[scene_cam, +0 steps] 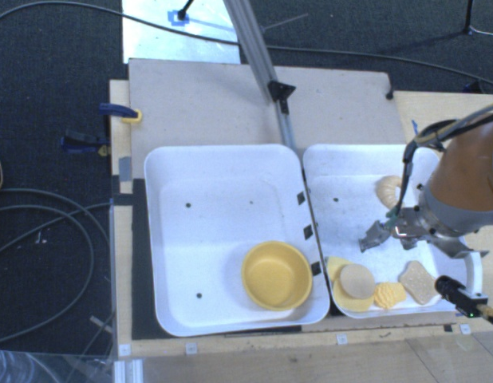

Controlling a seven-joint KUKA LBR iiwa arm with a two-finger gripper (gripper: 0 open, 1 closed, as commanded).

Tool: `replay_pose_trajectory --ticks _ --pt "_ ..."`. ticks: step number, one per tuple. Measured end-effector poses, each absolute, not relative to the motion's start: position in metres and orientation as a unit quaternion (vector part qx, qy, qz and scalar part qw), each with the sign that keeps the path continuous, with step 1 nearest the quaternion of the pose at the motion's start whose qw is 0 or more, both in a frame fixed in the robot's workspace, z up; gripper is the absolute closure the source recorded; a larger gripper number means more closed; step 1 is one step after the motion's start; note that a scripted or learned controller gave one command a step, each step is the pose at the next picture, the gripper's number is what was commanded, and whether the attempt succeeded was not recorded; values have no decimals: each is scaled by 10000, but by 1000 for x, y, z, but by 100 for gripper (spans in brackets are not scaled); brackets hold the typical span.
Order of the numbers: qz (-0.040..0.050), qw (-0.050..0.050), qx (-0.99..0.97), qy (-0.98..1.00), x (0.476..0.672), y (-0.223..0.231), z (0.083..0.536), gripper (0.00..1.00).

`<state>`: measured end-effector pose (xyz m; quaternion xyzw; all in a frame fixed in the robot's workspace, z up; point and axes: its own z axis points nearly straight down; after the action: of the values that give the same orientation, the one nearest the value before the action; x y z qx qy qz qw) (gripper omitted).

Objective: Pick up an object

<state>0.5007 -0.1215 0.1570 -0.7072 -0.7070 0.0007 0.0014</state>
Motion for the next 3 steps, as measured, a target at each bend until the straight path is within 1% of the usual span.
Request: replay_pose_trajectory --ticks 1,2,3 --pt "7 16 -7069 -7073 498 -120 115 0" --pt "-9 -13 -7067 -7075 500 -121 127 100" --pt "-16 -31 -7071 -7071 499 -130 176 100"
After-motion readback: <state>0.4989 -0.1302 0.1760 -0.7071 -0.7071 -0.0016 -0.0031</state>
